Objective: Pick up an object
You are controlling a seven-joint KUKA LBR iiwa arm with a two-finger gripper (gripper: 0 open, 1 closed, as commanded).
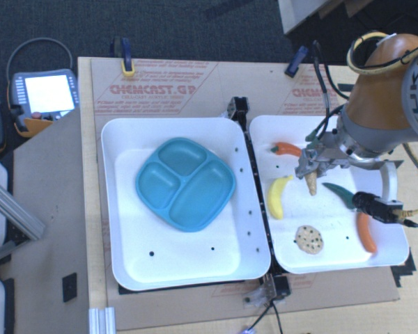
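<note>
Arm [386, 82] reaching in from right, wrist bent down over right bin [334, 259]. Gripper [311, 172] low near banana [277, 197]; grip state unreadable.

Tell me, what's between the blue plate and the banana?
In the camera view, bare white bin floor and the two bins' meeting walls lie between the blue plate and the banana.

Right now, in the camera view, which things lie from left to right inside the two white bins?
Blue plate → banana → cookie → green pepper → carrot. The small red pepper and the claw overlap others sideways, so I leave them out.
</note>
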